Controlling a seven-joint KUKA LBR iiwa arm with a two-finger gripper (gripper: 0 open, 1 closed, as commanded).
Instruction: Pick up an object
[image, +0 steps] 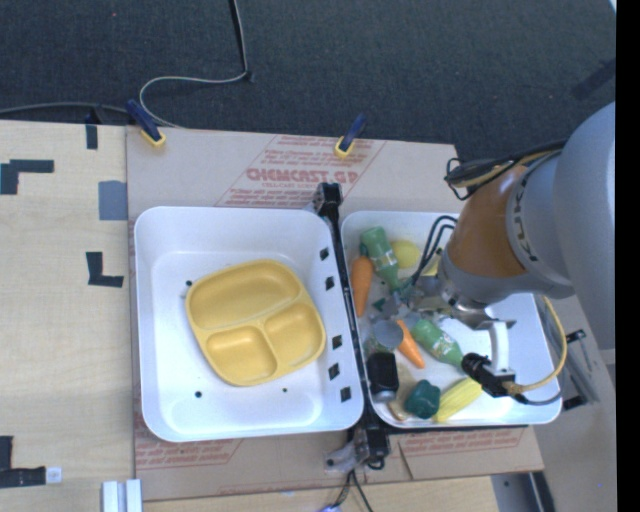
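Observation:
The right bin holds several toy foods. At its back lie a green bottle and a yellow lemon. An orange carrot rests along its left wall. Nearer the front are a small carrot, a light green bottle, a black object, a dark green piece and a corn cob. My gripper is low in the middle of this bin, between the orange carrot and the light green bottle, just above the small carrot. The wrist hides what is directly under it.
The left bin holds a yellow divided plate. A black clip strip runs along the wall between the bins. My arm covers the right bin's back right part. Cables hang near the corn.

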